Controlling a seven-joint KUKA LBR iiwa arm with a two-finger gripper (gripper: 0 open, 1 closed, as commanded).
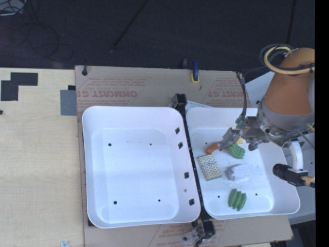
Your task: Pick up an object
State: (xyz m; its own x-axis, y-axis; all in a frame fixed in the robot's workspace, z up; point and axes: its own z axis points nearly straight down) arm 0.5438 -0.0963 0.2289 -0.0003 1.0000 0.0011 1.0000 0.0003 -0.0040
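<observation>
The arm [288, 94] reaches in from the right and hangs low over the right bin [267, 202], its orange band above the grey wrist. The gripper [226, 143] sits at the upper middle of that bin, its fingers pointing left and down toward the bin floor. How far apart the fingers stand cannot be told from this slanted view, and nothing can be made out between them.

Just left of the fingertips lies a small orange object [211, 148], close to the tips (whether it touches them is unclear). Just beside the gripper on its right lies a small bright green piece [237, 151]. Below these a checkered green-and-white block [209, 167] rests near the bin's left wall, with a pale grey object [232, 173] to its right. A dark green ridged object [237, 199] lies nearer the front edge, well apart from the gripper.

The left bin [103, 210] stands alongside, the two bins meeting at a black divider [186, 153].
</observation>
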